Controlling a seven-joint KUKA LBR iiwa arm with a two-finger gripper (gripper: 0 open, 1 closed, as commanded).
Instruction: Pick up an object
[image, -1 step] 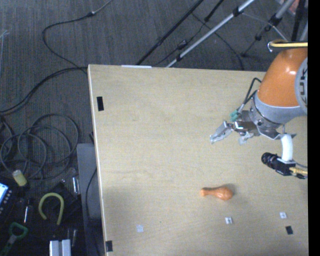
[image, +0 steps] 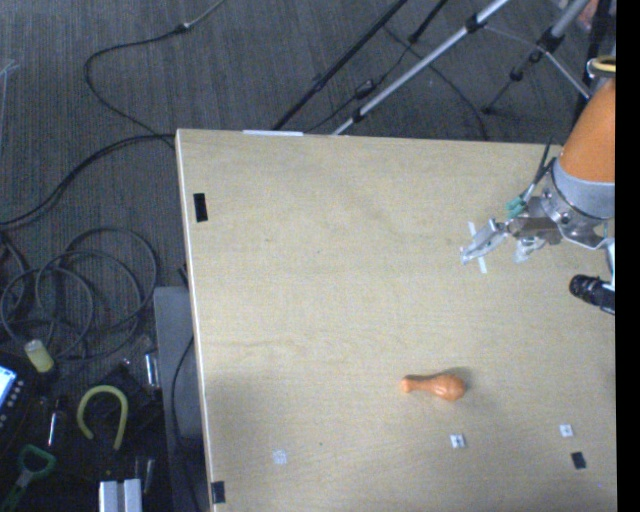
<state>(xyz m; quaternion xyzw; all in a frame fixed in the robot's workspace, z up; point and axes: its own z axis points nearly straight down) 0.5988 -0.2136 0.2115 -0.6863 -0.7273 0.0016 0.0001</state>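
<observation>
The bench (image: 330, 290) was a pale wood board, smooth and matte, with a few small dark and light markers stuck to it. On it lay an orange object (image: 435, 386), glossy and pear-shaped, bulbous at the right and tapering to a thin neck on the left. The gripper (image: 480, 245) hung well above and to its right, pale metallic fingers spread apart, nothing between them. The arm (image: 590, 160) was cut off at the edge.
</observation>
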